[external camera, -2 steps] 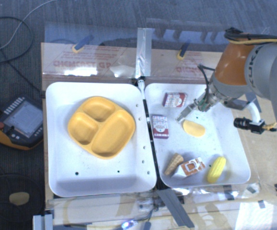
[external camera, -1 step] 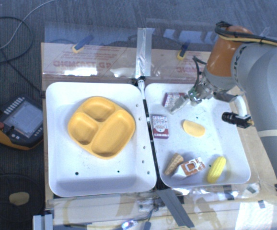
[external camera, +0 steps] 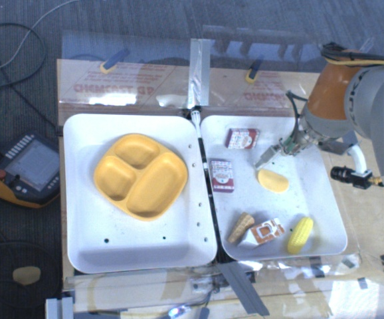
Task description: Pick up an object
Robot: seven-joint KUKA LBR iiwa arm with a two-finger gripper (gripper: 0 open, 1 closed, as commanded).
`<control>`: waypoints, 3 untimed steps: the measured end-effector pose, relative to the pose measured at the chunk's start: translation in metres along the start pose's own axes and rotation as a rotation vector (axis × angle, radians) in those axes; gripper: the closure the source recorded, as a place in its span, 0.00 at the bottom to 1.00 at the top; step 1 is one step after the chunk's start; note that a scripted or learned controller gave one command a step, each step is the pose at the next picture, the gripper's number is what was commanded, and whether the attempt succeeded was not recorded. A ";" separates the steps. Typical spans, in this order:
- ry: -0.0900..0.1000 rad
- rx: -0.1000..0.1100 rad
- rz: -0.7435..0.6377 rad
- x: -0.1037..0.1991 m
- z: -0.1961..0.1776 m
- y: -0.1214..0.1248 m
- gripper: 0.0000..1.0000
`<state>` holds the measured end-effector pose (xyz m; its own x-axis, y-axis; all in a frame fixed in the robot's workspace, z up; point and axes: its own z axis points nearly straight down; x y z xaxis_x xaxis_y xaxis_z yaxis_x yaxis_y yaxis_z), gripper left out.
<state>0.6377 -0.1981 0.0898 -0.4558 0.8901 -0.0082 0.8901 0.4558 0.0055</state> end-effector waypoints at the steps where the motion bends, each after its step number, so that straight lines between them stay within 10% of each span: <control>1: 0.000 -0.002 -0.110 0.061 -0.002 -0.018 0.00; 2: 0.002 -0.003 0.264 0.020 -0.001 -0.012 0.00; 3: 0.001 -0.002 0.261 0.081 -0.002 -0.034 0.00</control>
<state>0.5704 -0.1421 0.0911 -0.2110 0.9775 -0.0055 0.9774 0.2111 0.0091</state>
